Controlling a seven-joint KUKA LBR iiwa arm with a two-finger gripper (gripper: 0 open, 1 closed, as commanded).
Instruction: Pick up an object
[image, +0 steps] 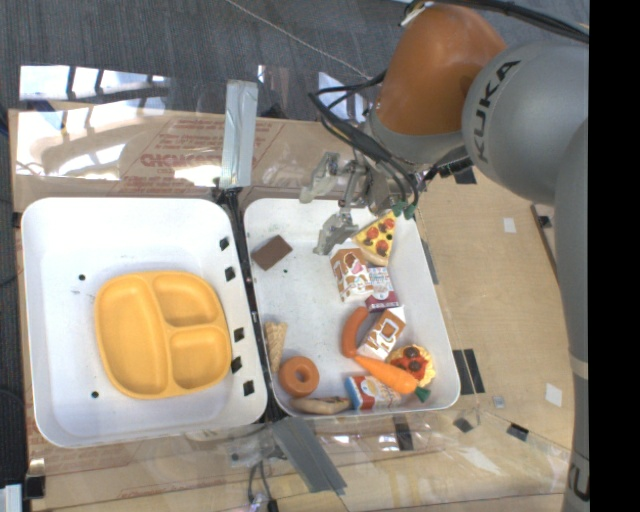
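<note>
**Jaws over right bin, nothing picked yet**

Pizza slice (377, 238) lies just right of the jaws (338, 222), touching neither finger; small cartons (352, 273) just below them, brown square (271, 251) to their left. Jaws look apart, nothing between them. Judgement: approach stage only, grasp and lift both left. Farther below the jaws: donut (299, 376), carrot (386, 375). Right bin (304, 214) crowded; left bin (50, 230), well left of the jaws, holds a yellow divided tray (160, 333). Bench (490, 290) is cardboard-topped, taped.

Even, bright light is cast from above; glare is seen on the clear sheeting (90, 120) toward eleven o'clock, and shadows are kept soft.
</note>
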